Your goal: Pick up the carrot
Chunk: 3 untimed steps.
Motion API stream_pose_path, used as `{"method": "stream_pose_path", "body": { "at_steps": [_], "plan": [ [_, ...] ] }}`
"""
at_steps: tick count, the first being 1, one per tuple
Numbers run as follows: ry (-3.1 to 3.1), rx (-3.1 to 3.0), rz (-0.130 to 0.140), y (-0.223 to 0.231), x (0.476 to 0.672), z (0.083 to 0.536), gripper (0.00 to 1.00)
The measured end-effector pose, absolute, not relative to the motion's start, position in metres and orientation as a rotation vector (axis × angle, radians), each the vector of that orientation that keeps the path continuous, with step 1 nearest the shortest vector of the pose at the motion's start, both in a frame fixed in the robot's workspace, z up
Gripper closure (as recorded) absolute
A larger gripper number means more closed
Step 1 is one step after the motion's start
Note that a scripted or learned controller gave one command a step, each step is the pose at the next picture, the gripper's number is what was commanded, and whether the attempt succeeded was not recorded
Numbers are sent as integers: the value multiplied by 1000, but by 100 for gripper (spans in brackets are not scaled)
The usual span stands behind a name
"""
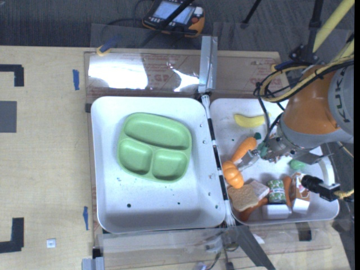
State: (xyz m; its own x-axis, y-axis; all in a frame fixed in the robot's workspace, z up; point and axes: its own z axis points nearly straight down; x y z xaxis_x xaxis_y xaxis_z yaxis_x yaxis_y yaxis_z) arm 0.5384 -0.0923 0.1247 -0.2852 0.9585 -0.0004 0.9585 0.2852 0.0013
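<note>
1. We find the carrot (244, 149) in the right bin (329, 210), near its left wall, lying at a slant with its thick end up toward the banana (249, 120) and its tip pointing down at a small orange fruit (233, 175).
2. The hand (251, 159) sits low over the carrot's lower end, just beside it or touching it; we cannot tell whether it is wide, narrow or gripping, because its metal parts blur together against the white bin.
3. To do this step well, we judge the grip should fall across the carrot's middle, square to its length, so the tapered body does not squirt out.
4. We should keep clear of the orange fruit and the bread slice (249, 195) just below, which crowd the tip.
5. The arm's orange band (308, 112) covers the bin's upper right, and the packages near the lower right are too small to name.
6. The left bin (107, 167) holds a green divided plate (154, 145).
</note>
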Motion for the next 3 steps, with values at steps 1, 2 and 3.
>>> {"method": "stream_pose_path", "body": {
  "at_steps": [1, 2, 3],
  "plan": [
    [2344, 2094, 0, -105, 531, 122, 0],
    [2560, 1815, 4, -107, 584, 87, 0],
    [2808, 1401, 2, -113, 564, 87, 0]
  ]
}}
